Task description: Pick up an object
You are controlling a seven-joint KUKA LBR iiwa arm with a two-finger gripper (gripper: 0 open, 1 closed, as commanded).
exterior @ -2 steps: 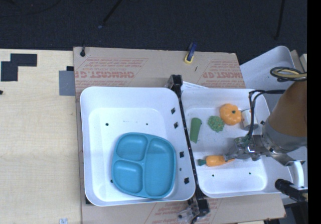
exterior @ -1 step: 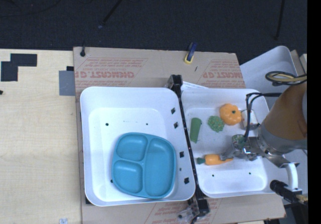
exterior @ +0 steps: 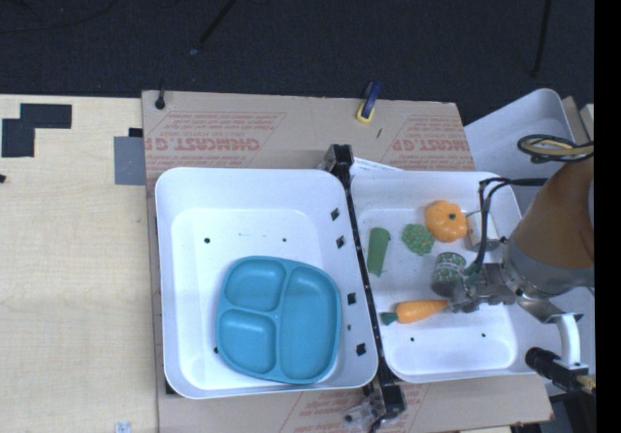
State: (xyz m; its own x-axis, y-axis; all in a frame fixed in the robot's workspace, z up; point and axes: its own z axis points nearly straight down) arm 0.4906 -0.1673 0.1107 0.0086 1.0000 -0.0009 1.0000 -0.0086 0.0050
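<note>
We see a thick rounded arm (exterior: 558, 227), orange-brown across its broad band and grey below (the grey part is a ring-like wrist). Black cables (exterior: 488, 203) loop alongside it, and dark metal gripper (exterior: 464, 291) hardware sits at its tip.

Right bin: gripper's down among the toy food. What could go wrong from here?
1. The gripper sits between the carrot and a small green-and-white can, so closing may catch both or nudge one away.
2. The carrot is tapered and smooth-looking; it could slip or pivot out of a grasp near its end.
3. The broccoli and orange pumpkin lie close behind, so the arm could bump them on the lift.
</note>
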